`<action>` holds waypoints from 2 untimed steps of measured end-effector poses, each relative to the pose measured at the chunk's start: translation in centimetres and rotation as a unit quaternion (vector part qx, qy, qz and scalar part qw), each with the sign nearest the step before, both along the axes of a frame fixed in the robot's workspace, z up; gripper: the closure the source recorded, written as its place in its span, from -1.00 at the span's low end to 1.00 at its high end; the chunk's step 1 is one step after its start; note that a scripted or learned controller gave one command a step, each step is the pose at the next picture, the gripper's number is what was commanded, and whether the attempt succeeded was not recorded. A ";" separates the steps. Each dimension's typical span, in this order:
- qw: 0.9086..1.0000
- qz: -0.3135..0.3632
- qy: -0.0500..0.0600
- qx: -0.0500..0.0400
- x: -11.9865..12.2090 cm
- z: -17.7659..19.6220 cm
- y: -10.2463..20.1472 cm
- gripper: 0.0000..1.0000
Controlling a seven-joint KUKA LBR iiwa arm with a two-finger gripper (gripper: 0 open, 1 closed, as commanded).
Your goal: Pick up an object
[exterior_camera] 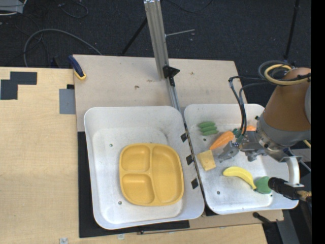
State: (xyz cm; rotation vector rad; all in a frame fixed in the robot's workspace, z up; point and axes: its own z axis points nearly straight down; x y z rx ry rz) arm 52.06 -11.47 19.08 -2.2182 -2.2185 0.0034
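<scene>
Gripper (234,149) hangs by the toy carrot (222,140); its state I cannot tell. Best centre over the carrot, clear of the cheese wedge (206,160) at seven o'clock.

No legible text, label, brand, number or sign anywhere.

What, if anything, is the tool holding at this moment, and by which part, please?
It cannot be told: the tool sits low in the right bin against the carrot, but no object is seen between its tips.
</scene>
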 end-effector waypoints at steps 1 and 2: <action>1.000 -0.001 0.002 0.000 -0.9 -6.0 -0.4 -1.00; 1.000 -0.001 -0.014 -0.007 -0.2 -8.4 -0.9 -1.00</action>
